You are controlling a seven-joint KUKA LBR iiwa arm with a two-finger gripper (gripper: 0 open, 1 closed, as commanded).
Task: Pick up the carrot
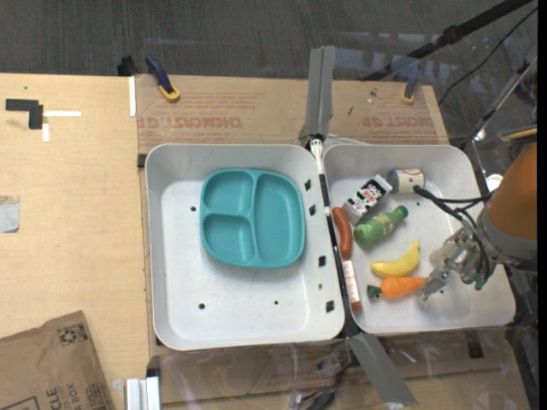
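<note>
The orange carrot (398, 288) with a green top lies in the right bin (466, 314), near its front, pointing right. My gripper (438, 285) hangs low just right of the carrot's thick end, its fingers spread apart with nothing between them. The carrot's right tip lies close to the finger ends; I cannot tell if they touch.
In the right bin a yellow banana (398, 263) lies just behind the carrot, with a green bottle (380, 226), a red sausage (344, 232), a black-and-white toy (367, 196) and a small can (408, 179) further back. The left bin (171, 254) bears a teal divided plate (253, 218).
</note>
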